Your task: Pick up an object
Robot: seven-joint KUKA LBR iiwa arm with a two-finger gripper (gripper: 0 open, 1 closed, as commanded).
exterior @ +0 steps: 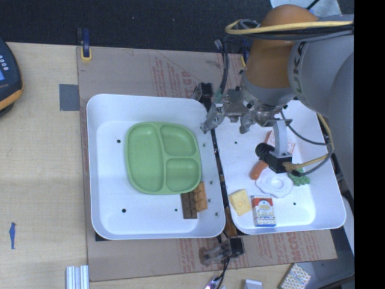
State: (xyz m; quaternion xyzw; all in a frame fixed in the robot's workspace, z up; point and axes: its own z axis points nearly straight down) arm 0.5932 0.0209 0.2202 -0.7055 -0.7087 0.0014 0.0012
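two white bins side by side. what lies nearest in the right bin (313, 212)? (a)

a small carton (263, 211), with a yellow cheese block (240, 201) just beside it to the left. (b)

and in the left bin (96, 161)? (a)

a brown chocolate bar (194, 201) at the near edge of a green divided plate (162, 158), touching it or nearly so. (b)

further back on the right? (a)

a fried egg (277, 184), then an orange carrot (258, 170) at its far left edge. (b)

where is the gripper (227, 126)? (a)

at the far end, over the wall where the bins meet. its jaws stand spread apart with nothing between them. (b)

so what could it pick up from there? (a)

nothing sits under it. the carrot is the nearest thing, off to its right and nearer the camera. the plate's far right corner lies to its left, also apart from the jaws. (b)
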